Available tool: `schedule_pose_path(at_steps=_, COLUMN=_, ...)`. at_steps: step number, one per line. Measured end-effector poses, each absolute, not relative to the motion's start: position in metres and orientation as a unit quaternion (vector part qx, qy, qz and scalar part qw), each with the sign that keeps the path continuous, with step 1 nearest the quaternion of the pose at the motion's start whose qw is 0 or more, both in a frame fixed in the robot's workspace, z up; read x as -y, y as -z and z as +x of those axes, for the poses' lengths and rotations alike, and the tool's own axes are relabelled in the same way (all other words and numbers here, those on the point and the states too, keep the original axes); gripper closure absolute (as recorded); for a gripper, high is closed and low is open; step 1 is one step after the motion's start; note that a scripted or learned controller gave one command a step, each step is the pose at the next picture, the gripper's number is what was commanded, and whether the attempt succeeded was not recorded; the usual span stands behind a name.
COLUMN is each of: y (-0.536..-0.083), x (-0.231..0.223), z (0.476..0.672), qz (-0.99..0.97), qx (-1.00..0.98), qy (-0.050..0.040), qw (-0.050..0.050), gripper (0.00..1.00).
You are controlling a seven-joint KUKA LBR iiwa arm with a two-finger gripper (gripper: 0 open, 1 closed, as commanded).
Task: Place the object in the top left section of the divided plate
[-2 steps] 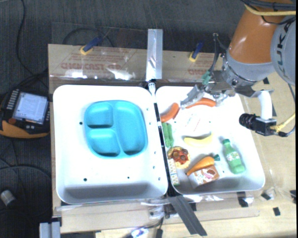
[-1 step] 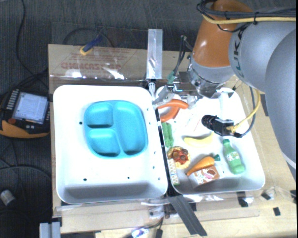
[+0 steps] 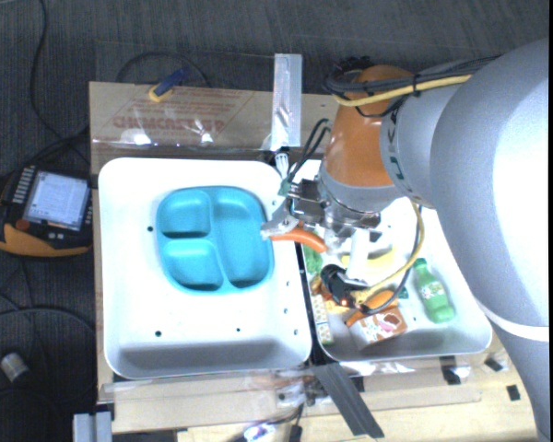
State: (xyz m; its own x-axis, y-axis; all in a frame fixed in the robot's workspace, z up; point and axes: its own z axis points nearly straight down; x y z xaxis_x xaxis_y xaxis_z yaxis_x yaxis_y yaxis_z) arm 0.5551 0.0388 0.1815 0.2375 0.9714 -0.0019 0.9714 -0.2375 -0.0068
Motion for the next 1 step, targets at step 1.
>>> schedule_pose_path(at_steps=1, y=-0.1813, x=-0.0758, z=0.5657, qz=-0.850, qx=0.527, qy=-0.0036, qw=0.001, gripper=1.00)
